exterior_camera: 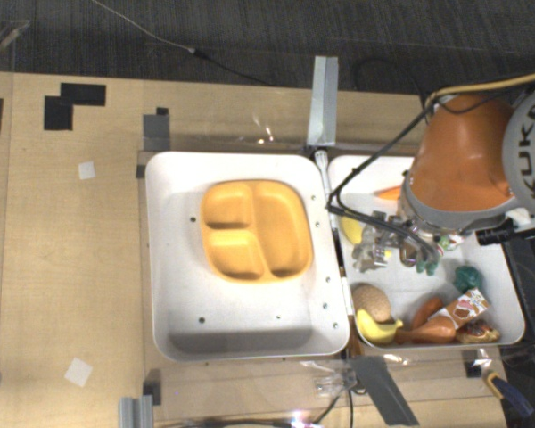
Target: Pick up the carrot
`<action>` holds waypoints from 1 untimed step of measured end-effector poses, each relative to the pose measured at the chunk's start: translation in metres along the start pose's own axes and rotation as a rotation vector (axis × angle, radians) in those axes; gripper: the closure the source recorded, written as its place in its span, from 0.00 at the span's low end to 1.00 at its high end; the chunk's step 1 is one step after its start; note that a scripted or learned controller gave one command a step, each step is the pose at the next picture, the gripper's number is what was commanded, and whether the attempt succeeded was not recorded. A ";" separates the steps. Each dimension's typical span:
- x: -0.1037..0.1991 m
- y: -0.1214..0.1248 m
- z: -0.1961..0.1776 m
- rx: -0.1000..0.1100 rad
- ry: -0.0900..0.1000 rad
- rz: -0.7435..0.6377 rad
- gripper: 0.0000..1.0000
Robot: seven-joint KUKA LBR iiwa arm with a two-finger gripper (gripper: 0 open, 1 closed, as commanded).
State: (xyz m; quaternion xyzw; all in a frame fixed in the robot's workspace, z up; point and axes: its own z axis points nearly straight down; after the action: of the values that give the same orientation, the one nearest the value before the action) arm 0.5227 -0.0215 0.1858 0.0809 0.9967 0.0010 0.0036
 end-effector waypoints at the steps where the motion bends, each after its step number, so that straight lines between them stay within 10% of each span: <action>1: 0.023 -0.072 0.061 0.002 0.000 -0.194 1.00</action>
State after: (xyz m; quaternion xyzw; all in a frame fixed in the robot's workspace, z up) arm 0.4891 -0.0893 0.1248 -0.0161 0.9999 -0.0006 0.0037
